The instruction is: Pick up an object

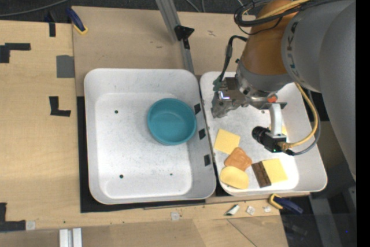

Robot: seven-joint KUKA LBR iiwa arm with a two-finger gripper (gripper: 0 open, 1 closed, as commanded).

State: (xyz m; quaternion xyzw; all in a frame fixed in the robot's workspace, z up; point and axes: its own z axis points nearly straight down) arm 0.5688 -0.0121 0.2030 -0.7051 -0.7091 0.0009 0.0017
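Observation:
My gripper [220, 108] hangs over the far left part of the right bin [312, 180], just above its floor. Nothing shows in it. A flat yellow square [226, 141] lies a short way in front of it. Closer to the front edge sit an orange-brown lump [237, 158], a rounded yellow piece [234, 177] and a yellow block with a brown side [270, 171]. A teal bowl [171, 121] stands upright in the left bin [115, 182], right of its middle.
A slanted metal pole [167, 8] rises behind the bins, its foot near the gap between them. Cables lie along the bench's back edge. A black cylinder on a yellow cable [269, 139] hangs from the wrist over the right bin.

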